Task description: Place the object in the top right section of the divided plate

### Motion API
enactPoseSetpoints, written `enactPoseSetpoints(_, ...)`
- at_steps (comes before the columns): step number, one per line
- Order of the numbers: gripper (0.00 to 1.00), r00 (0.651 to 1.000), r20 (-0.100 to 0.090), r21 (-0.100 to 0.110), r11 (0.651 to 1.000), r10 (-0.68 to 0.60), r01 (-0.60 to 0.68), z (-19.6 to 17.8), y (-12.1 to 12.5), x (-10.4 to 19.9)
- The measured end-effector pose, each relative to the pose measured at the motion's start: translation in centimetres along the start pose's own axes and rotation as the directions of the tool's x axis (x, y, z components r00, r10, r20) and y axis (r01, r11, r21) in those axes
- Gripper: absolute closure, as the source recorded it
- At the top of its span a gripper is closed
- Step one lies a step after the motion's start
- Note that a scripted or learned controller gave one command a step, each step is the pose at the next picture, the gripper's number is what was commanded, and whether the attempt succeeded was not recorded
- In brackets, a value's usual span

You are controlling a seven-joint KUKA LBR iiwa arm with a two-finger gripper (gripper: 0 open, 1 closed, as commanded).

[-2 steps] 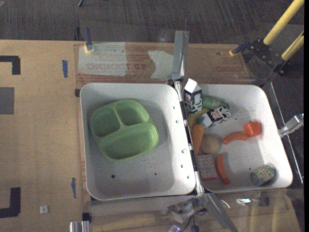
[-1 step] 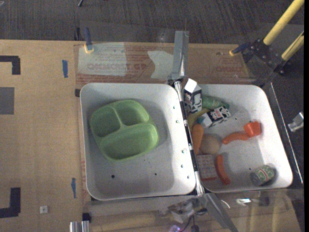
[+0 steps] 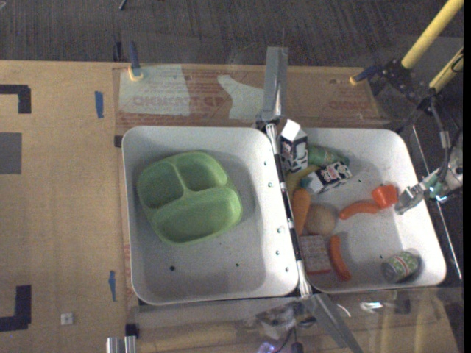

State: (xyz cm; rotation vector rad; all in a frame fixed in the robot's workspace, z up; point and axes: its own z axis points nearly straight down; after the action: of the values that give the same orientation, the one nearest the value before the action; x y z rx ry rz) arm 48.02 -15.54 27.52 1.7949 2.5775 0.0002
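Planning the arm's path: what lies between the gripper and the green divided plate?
In the camera view, between the gripper and the green divided plate lie toy foods in the right white bin, including an orange carrot.

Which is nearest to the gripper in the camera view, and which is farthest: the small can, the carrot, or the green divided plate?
From the gripper:
1. Small can, in the right bin's lower right corner.
2. Carrot, by the right bin's left wall.
3. Green divided plate, in the left bin.
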Motion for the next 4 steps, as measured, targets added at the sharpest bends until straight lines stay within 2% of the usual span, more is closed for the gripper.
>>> enactPoseSetpoints(1,1.00,0.999,0.000,0.000,0.999,-0.036,0.036,4.6,1.3,3.7)
enactPoseSetpoints(2,1.00,0.999,0.002,-0.003,0.999,-0.036,0.036,3.5,1.4,3.6)
enactPoseSetpoints(3,0.00,0.999,0.002,-0.003,0.999,-0.036,0.036,3.6,1.4,3.6)
enactPoseSetpoints(4,0.00,0.991,0.003,-0.003,0.991,-0.131,0.131,2.1,6.4,6.4)
